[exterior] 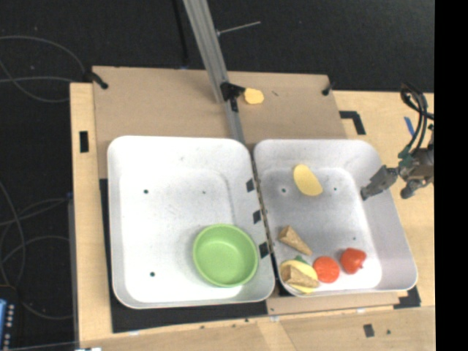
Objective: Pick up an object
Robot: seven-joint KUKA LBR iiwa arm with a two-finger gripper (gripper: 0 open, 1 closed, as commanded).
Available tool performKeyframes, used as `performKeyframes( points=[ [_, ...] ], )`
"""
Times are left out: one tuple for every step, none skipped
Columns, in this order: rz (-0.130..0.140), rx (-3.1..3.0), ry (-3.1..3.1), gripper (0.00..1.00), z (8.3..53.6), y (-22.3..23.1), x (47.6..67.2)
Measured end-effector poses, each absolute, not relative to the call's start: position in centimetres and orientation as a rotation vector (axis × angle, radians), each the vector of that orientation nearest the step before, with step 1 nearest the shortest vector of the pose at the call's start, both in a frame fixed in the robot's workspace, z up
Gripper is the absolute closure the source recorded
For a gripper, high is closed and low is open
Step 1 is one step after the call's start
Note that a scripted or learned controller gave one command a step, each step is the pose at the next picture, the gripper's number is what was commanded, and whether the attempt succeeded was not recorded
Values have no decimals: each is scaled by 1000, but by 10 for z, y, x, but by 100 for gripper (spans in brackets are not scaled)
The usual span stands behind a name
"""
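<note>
Right bin [384, 265]: a yellow piece [308, 180] lies in the upper middle of the floor; a tan wedge [292, 238], a yellow-and-tan piece [299, 273], an orange-red ball [327, 269] and a red piece [353, 259] sit near the front edge. Gripper [391, 182]: at the bin's right rim, well apart from every piece; its state cannot be told. Left bin [146, 196]: a green bowl [225, 255] rests at the front right. A small yellow object [254, 96] lies on the bench [292, 115] behind the bins.

Two white bins [131, 196], one green bowl [225, 254], two yellow pieces [308, 180], two red items [353, 260], two tan wedges [292, 238].
</note>
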State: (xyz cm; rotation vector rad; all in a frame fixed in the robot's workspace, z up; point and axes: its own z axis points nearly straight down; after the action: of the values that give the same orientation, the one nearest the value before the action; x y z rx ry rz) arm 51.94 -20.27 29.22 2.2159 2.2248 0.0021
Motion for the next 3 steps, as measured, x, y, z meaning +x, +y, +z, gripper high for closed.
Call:
performKeyframes(
  points=[
    [3, 2216, 2224, 0, 292, -203, 520],
    [-6, 2224, 2222, 0, 231, -206, 514],
    [-7, 2225, 2222, 0, 170, -212, 518]
  ],
)
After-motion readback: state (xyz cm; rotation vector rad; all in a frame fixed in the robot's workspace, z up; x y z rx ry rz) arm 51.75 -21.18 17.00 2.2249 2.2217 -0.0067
